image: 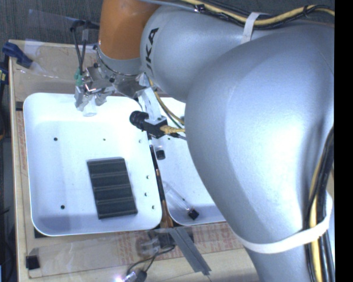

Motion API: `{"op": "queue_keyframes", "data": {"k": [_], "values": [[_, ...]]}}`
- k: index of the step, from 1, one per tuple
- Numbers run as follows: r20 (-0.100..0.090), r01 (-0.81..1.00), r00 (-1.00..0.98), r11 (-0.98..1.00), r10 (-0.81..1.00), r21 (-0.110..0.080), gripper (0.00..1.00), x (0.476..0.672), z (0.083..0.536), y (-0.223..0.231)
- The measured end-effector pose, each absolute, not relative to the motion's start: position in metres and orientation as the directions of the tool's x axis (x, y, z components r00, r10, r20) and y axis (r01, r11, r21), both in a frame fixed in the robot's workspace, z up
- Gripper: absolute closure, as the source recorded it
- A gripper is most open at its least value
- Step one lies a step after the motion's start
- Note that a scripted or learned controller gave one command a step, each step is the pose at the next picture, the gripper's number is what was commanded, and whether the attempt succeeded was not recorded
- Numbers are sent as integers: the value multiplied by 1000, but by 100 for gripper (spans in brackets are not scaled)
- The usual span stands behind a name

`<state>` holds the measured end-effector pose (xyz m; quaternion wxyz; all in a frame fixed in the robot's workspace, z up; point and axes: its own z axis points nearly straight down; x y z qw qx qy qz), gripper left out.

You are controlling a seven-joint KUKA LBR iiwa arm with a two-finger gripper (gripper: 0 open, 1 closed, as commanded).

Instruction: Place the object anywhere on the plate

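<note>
Your wooden bench (82, 257) carries the shallow white left bin (47, 157); the dark ribbed rectangular plate (112, 187) lies flat inside. The gripper (88, 96) hovers at its far rim; grip unclear, object unidentifiable.

Glossy white plastic bin (47, 157), ribbed matt dark object (112, 188), smooth grey metal arm (253, 128)

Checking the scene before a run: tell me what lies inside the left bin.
A dark ribbed rectangular block lies flat on the left bin's floor. The end effector hovers over its far edge, covering that corner.
</note>
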<state>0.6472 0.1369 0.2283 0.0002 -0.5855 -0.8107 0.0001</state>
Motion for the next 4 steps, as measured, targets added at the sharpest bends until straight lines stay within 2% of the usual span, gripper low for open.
{"op": "queue_keyframes", "data": {"k": [1,2,3,4], "values": [[1,979,-203,203,979,-7,100,500,110,105],[0,893,-450,450,893,0,100,477,192,24],[-1,992,-128,128,992,-4,100,477,203,83],[-1,998,70,-70,998,-5,100,475,230,186]]}}
